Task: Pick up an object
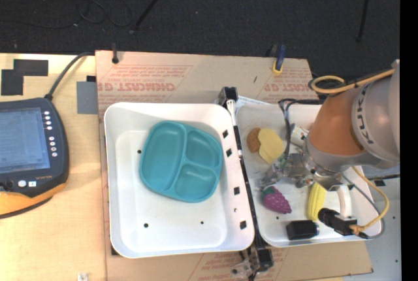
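The right bin [251, 211] holds several toys. A yellow and brown burger-like piece [265, 142] lies at its far left, and a purple bunch of grapes [276, 200] lies nearer the front. To the right of the grapes sits a yellow corn-like piece [316, 201], and a black block [302, 230] lies by the front wall. The arm, with its orange band [333, 129], leans in from the right. Its gripper [285, 172] is down low in the bin between the burger piece and the grapes, just above the grapes.
The left bin [124, 221] carries a teal divided plate [181, 160]. A black divider strip [234, 162] runs between the bins. A tablet [26, 142] lies on the bench at the left. Yellow and white cables [366, 208] loop near the right bin's front right corner.
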Motion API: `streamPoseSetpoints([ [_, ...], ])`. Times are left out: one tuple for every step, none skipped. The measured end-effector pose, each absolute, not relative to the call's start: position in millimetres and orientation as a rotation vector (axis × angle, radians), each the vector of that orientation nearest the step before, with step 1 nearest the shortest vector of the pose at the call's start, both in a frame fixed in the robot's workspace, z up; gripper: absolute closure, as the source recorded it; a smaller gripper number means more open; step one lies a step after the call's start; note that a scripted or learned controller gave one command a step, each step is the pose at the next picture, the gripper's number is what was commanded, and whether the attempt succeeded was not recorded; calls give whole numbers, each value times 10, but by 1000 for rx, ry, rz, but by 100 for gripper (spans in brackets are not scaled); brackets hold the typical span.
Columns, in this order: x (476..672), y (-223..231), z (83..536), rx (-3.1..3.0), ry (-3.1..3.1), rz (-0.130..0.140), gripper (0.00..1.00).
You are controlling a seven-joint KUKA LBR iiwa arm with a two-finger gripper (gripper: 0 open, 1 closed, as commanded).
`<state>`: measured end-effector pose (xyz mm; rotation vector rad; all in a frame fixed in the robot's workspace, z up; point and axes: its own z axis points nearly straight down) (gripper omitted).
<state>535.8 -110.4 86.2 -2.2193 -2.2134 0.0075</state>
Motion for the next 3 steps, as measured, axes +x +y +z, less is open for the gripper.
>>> streamPoseSetpoints([
  [4722,-831,870,-2219,-2213,6,0],
  [4750,-853,976,-2227,-2209,3,100],
  [5028,-210,1925,-2215,-2232,-12,100],
])
